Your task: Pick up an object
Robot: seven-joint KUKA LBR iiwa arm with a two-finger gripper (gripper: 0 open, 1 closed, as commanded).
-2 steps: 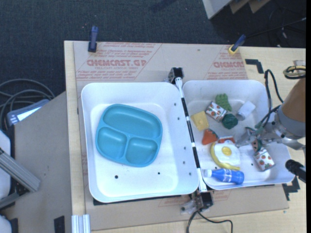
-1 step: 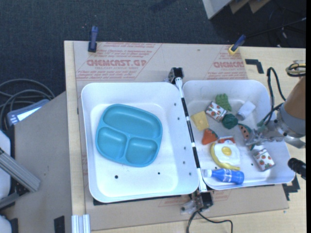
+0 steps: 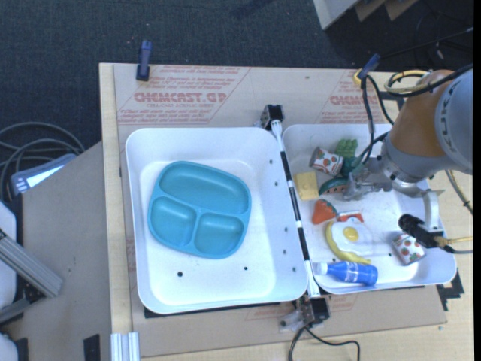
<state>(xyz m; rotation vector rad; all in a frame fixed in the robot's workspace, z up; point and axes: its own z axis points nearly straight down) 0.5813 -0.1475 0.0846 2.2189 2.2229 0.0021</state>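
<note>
Gripper [image 3: 348, 186] position: low over the middle of the right bin [image 3: 323, 131], nearer its left edge, with the arm reaching in from the right. Whether the gripper is open or closed cannot be determined, and no object can be confirmed in its grasp.

Right bin contents:
- A green toy [image 3: 346, 148] lies near the far edge.
- A patterned cup [image 3: 325, 160] lies just beside the green toy, on its left, and is tipped on its side.
- A yellow block [image 3: 307, 185] sits against the left edge, near the gripper tip.
- An orange wedge [image 3: 323, 212] lies on the near side of the yellow block.
- A fried-egg toy [image 3: 352, 236] rests against a banana [image 3: 337, 248] in the middle of the near half.
- A blue tube [image 3: 350, 274] lies along the near edge.
- A second patterned cup [image 3: 406, 249] sits toward the near right corner.

Left bin [image 3: 263, 265] contents: a blue divided plate [image 3: 199, 209], right side up, occupies the centre, apart from every edge.
</note>
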